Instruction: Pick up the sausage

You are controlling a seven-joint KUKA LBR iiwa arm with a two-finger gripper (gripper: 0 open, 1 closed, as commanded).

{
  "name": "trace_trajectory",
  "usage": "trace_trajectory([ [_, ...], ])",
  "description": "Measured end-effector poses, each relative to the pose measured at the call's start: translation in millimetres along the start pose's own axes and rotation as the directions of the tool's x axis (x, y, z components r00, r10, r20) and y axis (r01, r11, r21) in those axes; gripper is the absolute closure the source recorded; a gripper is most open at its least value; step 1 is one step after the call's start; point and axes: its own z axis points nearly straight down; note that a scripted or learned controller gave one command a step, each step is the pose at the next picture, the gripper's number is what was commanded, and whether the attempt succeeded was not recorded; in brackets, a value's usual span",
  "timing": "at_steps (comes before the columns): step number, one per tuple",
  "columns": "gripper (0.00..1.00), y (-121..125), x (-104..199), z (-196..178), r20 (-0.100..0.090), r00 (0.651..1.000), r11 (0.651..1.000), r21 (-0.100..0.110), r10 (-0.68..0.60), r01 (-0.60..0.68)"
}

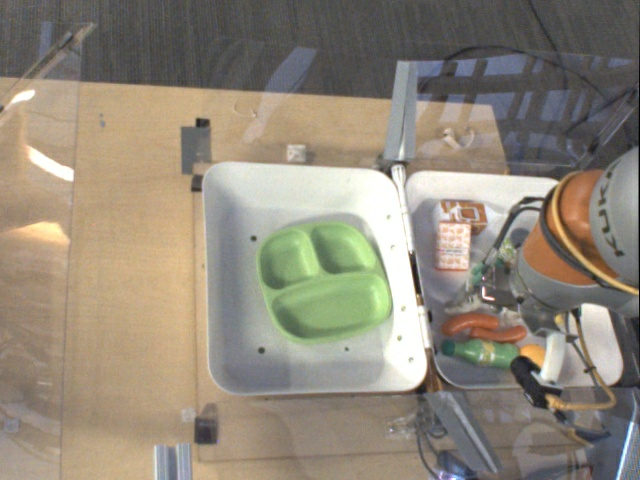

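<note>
We locate the sausage (478, 323) at the lower right of the frame, in the right bin (428, 268), just above a green bottle (482, 352). The end effector (492, 286) hangs just above it; we cannot tell its state. We judge the sausage light, soft and slippery; grip it across the middle.

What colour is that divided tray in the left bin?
Light green tray, shown plainly in the camera view.

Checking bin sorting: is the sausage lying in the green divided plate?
No, the reddish-orange sausage lies in the right white bin, while the green divided plastic plate sits in the left one.
</note>
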Motion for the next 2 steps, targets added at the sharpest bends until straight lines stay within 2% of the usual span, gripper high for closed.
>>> trace_trajectory([
  [1,0.00,1,-6,0,-0.005,0.817,0.817,0.000,-0.577,0.577],
  [2,1.00,6,-5,-12,0.000,0.815,0.815,-0.010,-0.579,0.579],
])
